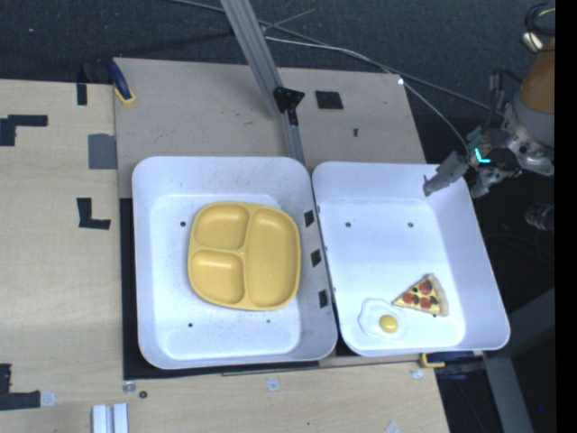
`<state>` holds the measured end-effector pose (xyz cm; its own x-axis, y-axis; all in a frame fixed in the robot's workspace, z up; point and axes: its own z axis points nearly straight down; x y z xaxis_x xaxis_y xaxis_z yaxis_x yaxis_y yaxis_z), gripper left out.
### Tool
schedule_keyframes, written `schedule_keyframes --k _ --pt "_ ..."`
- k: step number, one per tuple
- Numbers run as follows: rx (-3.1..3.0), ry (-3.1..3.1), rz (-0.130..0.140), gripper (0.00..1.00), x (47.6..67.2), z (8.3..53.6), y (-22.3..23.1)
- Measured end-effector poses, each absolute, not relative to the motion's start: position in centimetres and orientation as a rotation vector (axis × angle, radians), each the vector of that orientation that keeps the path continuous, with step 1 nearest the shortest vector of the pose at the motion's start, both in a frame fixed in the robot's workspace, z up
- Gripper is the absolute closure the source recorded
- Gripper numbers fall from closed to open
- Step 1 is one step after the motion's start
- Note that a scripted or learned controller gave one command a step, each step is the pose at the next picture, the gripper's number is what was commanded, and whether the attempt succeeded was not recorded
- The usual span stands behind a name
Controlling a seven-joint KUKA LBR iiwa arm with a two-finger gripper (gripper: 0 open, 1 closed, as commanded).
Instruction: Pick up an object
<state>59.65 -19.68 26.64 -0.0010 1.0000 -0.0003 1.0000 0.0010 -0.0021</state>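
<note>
A toy pizza slice (pixel 422 295) lies in the right white bin (pixel 397 233) near its front right corner. A toy fried egg (pixel 383 321) sits just left of it, touching the slice's tip. A yellow divided plate (pixel 244 255) rests in the middle of the left bin (pixel 162 242). My gripper (pixel 455 174) hangs over the right bin's far right rim, well behind the pizza and egg, with nothing seen between its fingers. Whether they are open or shut is unclear from this angle.
A slanted metal pole (pixel 261 57) runs from the top down to the gap between the bins. Cables cross the dark floor behind. Black tape marks dot the wooden bench at left.
</note>
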Motion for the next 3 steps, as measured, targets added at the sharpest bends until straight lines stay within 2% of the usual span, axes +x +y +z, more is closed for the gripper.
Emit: schedule_keyframes --k 1,3 --pt "-2.220 -2.222 0.002 0.00 59.7 26.7 -19.7" --pt "-2.217 -2.218 0.008 0.00 59.7 14.4 -19.1"
